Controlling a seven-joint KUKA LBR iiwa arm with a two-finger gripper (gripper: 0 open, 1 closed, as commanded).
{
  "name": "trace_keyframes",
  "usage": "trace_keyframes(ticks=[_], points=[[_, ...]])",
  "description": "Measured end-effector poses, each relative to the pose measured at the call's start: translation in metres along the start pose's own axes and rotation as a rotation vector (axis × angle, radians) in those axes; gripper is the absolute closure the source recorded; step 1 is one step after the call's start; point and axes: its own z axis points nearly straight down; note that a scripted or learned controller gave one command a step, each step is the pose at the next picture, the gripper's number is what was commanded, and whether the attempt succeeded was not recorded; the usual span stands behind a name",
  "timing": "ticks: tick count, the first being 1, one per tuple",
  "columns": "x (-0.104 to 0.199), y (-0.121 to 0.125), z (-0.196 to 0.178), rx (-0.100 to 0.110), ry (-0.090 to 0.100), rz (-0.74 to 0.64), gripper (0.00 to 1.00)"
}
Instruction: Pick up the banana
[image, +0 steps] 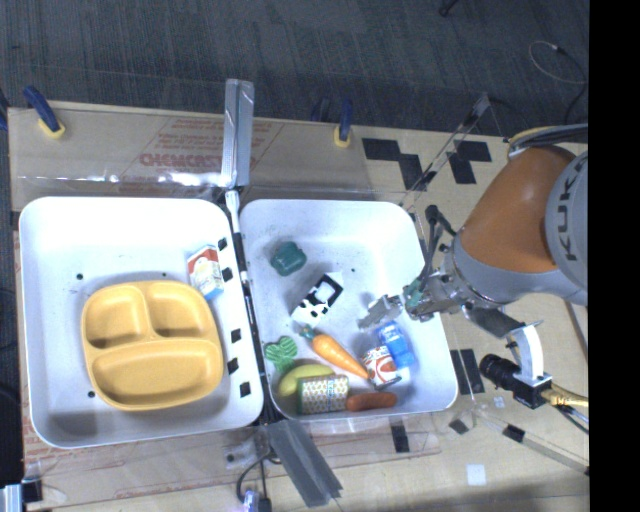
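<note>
The banana (303, 376) lies at the front of the right bin (400, 225), yellow-green, partly covered by a small patterned can (324, 396). An orange carrot (340, 353) lies just beside it. My gripper (381, 309) hangs over the right side of that bin, up and to the right of the banana and clearly apart from it. Its grey fingers point left with nothing between them, and they look open.
The right bin also holds a teal block (289, 259), a black-and-white carton (319, 296), a green toy (281, 351), a blue-and-red pack (390, 357) and a sausage (371, 401). In the left bin lie a yellow divided tray (152, 344) and a small carton (205, 271).
</note>
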Motion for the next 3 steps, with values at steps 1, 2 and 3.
trace_keyframes(ticks=[1, 2, 3], points=[[0.039, 0.052, 0.095, 0.004, 0.003, -0.149, 0.0], [0.022, 0.003, 0.113, 0.002, 0.003, -0.178, 0.0], [0.049, 0.017, 0.125, -0.024, -0.018, -0.574, 0.0]])
